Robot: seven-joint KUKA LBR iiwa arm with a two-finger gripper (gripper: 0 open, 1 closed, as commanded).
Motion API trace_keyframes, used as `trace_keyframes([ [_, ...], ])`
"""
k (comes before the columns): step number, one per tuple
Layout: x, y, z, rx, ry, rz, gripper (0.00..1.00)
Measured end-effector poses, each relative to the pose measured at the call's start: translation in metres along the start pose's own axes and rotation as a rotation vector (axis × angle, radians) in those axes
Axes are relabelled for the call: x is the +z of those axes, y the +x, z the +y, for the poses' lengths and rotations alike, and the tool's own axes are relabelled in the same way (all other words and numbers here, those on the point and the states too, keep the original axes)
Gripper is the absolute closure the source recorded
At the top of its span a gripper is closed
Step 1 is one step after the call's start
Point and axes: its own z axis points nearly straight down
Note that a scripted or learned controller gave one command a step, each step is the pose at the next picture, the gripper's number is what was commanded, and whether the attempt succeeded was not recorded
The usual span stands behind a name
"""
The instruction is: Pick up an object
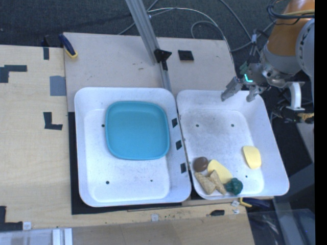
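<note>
Camera view shows the objects to be picked lying in the right bin (pixel 265 137), gathered toward its near edge. A pale yellow oval piece (pixel 251 156) lies by itself near the bin's right wall. To its left sits a cluster: a brown rounded lump (pixel 200 163), a yellow wedge-shaped piece (pixel 219 169) just beside it, two tan, rough-looking chunks (pixel 209 181) lying against the yellow wedge on its near side, and a dark teal ball-like object (pixel 234 186) touching the cluster's right end. What these items are made of cannot be told from this angle. The rest of the right bin's floor is bare white, speckled with dark marks.

The gripper (pixel 238 92) hovers over the far right corner of that bin, well apart from all the objects. Its two fingers are spread apart, with nothing between them. A small green light glows on the wrist above them, and the orange band of the arm (pixel 288 32) shows at the upper right.

The left bin (pixel 87 152) holds a light blue square plate (pixel 137 129) with rounded corners, lying flat toward the far side. A grey metal post (pixel 148 34) rises at a slant behind the bins, and cables (pixel 204 14) loop across the dark floor beyond the bench (pixel 30 137).
</note>
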Motion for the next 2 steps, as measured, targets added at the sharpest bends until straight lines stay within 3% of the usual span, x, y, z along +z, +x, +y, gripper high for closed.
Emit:
trace_keyframes([
  [1, 0.0, 0.0, 0.0, 0.0, 0.0, 0.0, 0.0],
  [2, 0.043, 0.0, 0.0, 0.0, 0.004, 0.0, 0.0],
])
